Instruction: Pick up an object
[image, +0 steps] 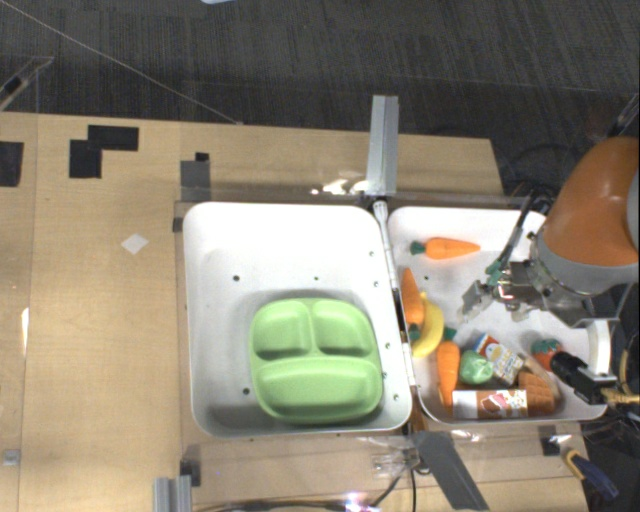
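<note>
The right bin (455, 225) holds several toy foods: a carrot (450, 247) near the back, another carrot (411, 295) along the left wall, a yellow banana (430, 330), a third carrot (447, 367), a green item (477, 370), a small packet (500, 355) and a white bottle with a red label (490, 403). My gripper (500, 290) hangs over the middle of this bin, above the bare floor just right of the banana. I see nothing between its fingers.
The left bin (215, 260) holds a green divided plate (315, 358). A metal post (383, 140) stands behind the divider between the bins. The arm's orange band (600, 200) looms over the right bin's far right side.
</note>
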